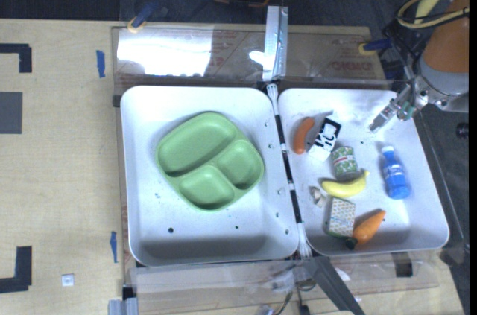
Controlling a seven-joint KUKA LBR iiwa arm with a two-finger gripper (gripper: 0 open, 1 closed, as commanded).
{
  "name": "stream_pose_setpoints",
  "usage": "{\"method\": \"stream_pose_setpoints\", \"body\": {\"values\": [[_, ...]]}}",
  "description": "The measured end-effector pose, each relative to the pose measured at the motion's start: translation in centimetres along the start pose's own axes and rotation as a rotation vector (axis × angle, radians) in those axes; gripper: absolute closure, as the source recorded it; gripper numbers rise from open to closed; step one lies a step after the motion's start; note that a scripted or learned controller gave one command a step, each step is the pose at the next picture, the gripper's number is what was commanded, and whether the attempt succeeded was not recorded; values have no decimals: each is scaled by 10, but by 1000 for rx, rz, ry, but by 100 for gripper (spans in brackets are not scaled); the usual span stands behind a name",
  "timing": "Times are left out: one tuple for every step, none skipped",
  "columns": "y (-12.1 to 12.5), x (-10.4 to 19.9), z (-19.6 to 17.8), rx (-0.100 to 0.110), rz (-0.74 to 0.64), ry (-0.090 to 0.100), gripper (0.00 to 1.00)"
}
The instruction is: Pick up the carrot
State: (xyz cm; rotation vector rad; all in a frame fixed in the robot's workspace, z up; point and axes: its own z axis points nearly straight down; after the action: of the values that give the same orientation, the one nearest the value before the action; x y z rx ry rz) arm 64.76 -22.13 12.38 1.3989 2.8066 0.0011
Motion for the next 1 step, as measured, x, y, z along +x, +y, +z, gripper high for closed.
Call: {"method": "stream_pose_setpoints", "body": {"values": [[11, 2, -49, 0, -72, 0, 100]]}}
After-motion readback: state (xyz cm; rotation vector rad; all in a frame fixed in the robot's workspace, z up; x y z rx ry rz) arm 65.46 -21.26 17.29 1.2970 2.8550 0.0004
